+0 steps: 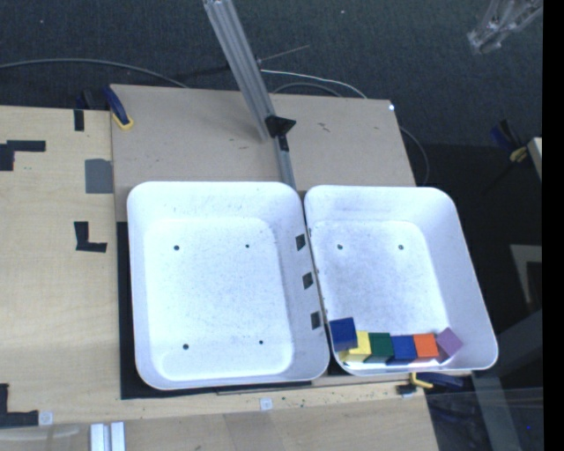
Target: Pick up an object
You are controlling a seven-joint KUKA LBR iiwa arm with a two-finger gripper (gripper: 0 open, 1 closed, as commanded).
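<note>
We judge the pick not yet begun: our gripper (504,25), state unclear, hangs far from the blocks (392,343) it must reach

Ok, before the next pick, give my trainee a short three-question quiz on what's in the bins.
1. True or false: the coloured blocks lie in the left bin.
2. Which part of the right bin holds the blocks?
A. far edge
B. centre
C. near edge, in a row
3. Fill in: the block at the right end of the row is ____.

Key:
1. False; they are in the right bin.
2. C; they sit in a row along the near wall.
3. Purple. Going left from it come orange, blue, green and yellow, with another blue block at the left end.
</note>
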